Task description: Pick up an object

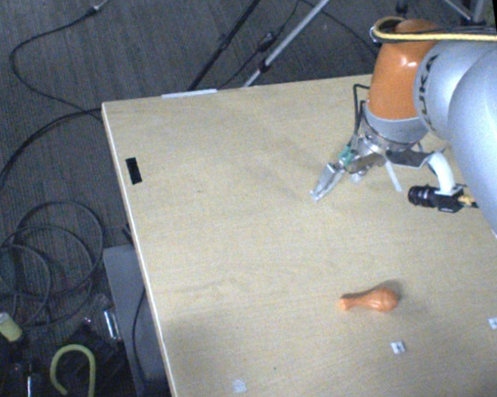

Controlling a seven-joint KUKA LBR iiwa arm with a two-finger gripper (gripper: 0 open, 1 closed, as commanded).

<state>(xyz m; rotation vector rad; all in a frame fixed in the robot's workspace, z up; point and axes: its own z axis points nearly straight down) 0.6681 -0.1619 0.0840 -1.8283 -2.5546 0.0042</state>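
Lying flat, orange pear-shaped object (371, 299), long axis left-right, narrow end left

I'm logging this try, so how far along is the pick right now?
Nothing looks done yet. The small orange pear-shaped object lies on the wooden bench top, untouched. The gripper hangs above the bench, well away from it. Still left: reaching the object, grasping and lifting.

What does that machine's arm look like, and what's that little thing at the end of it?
The arm is thick, rounded and pale grey, with a glossy orange band above the wrist. Below the band sits a small metallic pincer with thin silvery fingers and a touch of green at its base. A short black cylindrical part sticks out beside the wrist.
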